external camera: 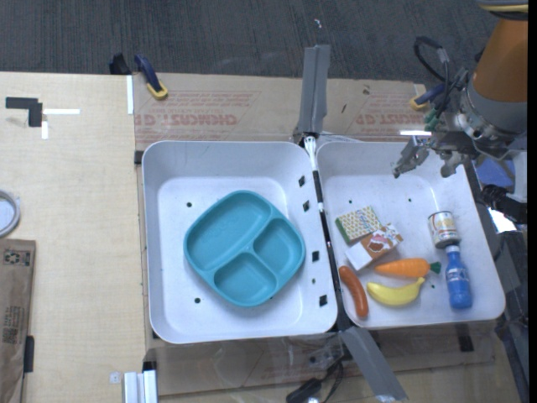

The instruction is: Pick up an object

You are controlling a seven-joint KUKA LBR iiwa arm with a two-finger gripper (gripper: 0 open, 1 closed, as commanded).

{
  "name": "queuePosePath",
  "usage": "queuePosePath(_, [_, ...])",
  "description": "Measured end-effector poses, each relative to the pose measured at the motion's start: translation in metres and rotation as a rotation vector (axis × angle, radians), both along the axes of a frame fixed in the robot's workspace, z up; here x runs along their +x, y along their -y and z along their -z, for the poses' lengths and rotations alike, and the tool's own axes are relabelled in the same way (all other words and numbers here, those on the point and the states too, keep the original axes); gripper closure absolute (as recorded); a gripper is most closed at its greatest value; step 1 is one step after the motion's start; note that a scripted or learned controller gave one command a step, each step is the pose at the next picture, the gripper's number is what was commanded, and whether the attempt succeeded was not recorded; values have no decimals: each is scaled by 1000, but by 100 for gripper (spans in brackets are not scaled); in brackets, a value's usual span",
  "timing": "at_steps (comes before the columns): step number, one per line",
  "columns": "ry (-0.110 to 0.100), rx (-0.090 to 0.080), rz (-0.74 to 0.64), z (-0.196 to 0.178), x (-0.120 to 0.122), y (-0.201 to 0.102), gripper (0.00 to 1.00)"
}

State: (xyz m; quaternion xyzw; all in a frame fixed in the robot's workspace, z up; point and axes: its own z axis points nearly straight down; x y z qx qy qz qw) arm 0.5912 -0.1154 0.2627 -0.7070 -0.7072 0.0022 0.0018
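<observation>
The gripper (428,158) hovers at the upper right, its fingers spread apart and empty, above the right bin (487,300) holding the carrot (403,268) and banana (396,293).

A blue divided plate (243,259) lies in the left bin (159,225). The right bin (403,191) holds toy food, a can (441,227) and a bottle (457,280). The gripper (430,159) hovers open over its far edge.

A single fixed camera looks down at a slant from above the pale wooden bench (67,225), far enough back to take in both shallow white plastic bins (159,225) edge to edge. The bench's far edge and dark floor beyond fill the top.
</observation>
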Motion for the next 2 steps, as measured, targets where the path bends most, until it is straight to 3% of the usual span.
queuePosePath(1, [-1, 2, 125, 149, -47, 88, 0])
queuePosePath(2, [2, 0, 214, 173, -31, 26, 0])
